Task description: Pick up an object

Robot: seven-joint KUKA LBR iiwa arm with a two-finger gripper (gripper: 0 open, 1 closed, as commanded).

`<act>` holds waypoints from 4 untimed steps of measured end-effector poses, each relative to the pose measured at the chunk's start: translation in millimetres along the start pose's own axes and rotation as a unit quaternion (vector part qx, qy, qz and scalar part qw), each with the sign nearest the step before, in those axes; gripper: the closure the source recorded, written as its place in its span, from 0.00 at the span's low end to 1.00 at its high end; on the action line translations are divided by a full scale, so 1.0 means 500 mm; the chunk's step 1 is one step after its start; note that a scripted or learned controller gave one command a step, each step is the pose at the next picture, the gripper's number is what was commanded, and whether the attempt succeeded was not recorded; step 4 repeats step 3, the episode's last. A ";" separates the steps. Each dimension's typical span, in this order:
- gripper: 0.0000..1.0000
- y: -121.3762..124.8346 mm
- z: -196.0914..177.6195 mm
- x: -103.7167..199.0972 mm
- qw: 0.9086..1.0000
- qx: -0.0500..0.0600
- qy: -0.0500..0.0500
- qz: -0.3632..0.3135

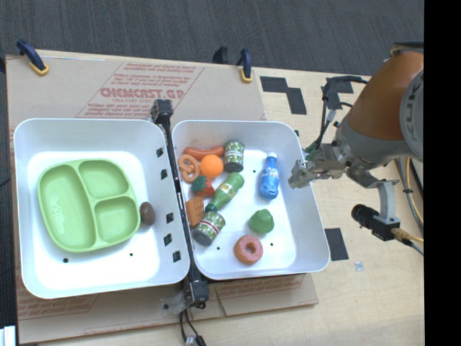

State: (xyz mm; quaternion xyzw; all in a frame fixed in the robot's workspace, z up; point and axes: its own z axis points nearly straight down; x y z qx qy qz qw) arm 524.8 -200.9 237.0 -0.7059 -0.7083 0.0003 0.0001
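I see the left bin (29, 193) holding a green tray (86, 204). The blue bottle (269, 176) in the right bin (306, 222) stands lengthwise, cap away. I cannot tell the gripper (299, 175) state.

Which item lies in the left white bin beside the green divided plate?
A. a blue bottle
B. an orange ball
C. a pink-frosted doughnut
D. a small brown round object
D: the small brown round object sits by the right edge of the green divided plate in the left white bin.
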 end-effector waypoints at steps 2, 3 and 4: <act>1.00 0.061 0.118 0.124 1.000 0.002 0.001 -0.002; 1.00 -0.033 0.111 0.163 1.000 0.001 0.000 -0.002; 1.00 -0.033 0.111 0.163 1.000 0.001 0.000 -0.002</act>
